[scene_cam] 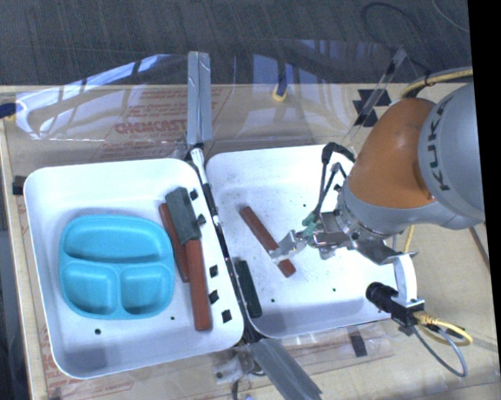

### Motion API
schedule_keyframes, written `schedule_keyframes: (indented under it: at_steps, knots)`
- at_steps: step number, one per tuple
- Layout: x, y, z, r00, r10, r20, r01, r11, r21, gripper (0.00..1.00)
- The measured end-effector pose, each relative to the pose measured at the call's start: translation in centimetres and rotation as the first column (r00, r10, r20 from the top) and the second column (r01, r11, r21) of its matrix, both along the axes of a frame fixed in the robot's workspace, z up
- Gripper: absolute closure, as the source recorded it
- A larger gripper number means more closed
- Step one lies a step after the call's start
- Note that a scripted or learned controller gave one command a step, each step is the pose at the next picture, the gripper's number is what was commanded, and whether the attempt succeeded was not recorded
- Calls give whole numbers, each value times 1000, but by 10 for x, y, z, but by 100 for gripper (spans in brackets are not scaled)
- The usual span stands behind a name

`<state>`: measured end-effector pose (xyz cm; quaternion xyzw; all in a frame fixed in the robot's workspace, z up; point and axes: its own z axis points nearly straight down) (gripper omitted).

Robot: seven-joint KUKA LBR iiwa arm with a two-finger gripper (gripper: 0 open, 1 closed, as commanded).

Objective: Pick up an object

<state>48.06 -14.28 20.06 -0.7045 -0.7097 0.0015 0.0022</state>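
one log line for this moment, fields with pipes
arm: over right bin | gripper: at lower end of brown stick, grasp unconfirmed | left bin: blue divided tray, brush

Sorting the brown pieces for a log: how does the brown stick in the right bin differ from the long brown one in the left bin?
The right-bin stick is shorter and thinner than the left-bin stick. It lies diagonally on the open bin floor with the gripper at its lower end, while the left-bin stick lies nearly vertical beside the blue tray, under a dark brush. Both are reddish-brown and lie flat.
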Motion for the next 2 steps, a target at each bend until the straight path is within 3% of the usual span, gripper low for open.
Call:
schedule_keyframes:
  at_steps: [1, 2]
  knots:
    - [49, -29, -109, 998, 59, 4, -59, 998, -1, 0]
    - [49, -29, -100, 998, 63, 2, -63, 998, -1, 100]
